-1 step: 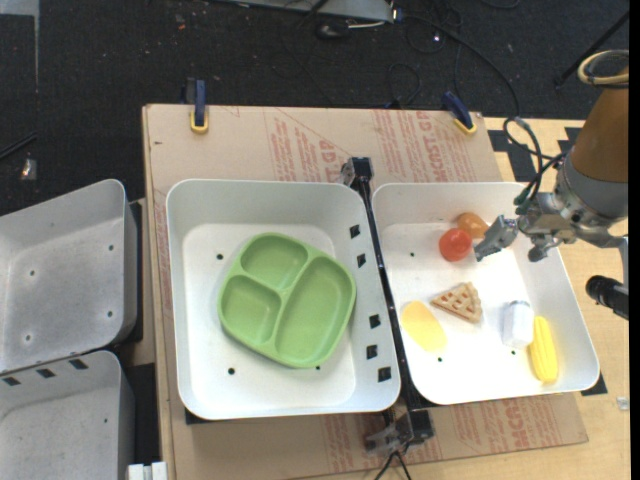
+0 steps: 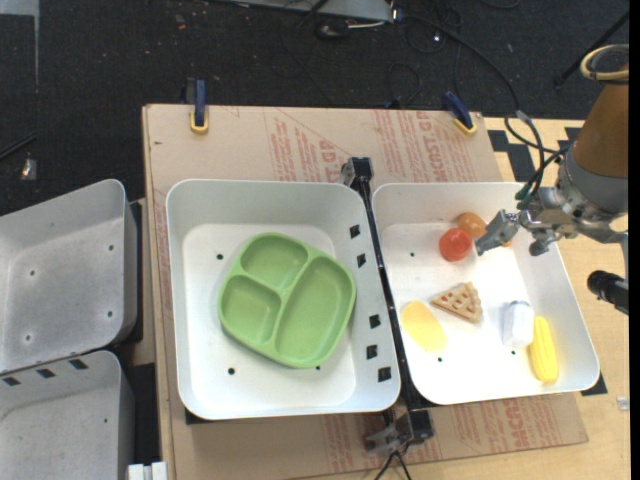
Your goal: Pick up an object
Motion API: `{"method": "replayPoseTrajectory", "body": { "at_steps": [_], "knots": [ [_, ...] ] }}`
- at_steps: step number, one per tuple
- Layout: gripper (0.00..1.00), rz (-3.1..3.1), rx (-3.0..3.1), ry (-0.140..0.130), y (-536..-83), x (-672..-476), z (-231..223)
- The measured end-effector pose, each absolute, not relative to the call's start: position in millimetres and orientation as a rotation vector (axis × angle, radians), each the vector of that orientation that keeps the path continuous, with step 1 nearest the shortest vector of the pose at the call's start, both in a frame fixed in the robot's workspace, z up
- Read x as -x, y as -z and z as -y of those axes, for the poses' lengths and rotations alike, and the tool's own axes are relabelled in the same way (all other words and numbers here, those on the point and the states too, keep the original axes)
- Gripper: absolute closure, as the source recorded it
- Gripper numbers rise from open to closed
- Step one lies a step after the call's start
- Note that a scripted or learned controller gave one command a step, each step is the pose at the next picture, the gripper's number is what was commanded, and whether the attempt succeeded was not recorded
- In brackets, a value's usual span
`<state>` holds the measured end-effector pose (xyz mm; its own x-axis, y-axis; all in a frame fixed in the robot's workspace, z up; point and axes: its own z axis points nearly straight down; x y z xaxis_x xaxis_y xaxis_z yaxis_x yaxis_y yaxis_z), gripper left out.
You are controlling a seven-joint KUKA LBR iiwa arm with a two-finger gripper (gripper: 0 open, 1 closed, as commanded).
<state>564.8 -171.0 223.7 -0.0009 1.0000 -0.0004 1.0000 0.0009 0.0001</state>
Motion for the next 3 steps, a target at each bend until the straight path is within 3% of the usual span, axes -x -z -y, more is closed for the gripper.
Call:
{"method": "replayPoseTrajectory", "body": {
  "at_steps": [3],
  "knots": [
    [0.00, -2.223, -2.224, 0.004, -89.5, -573.9, 164.4]
  ]
}}
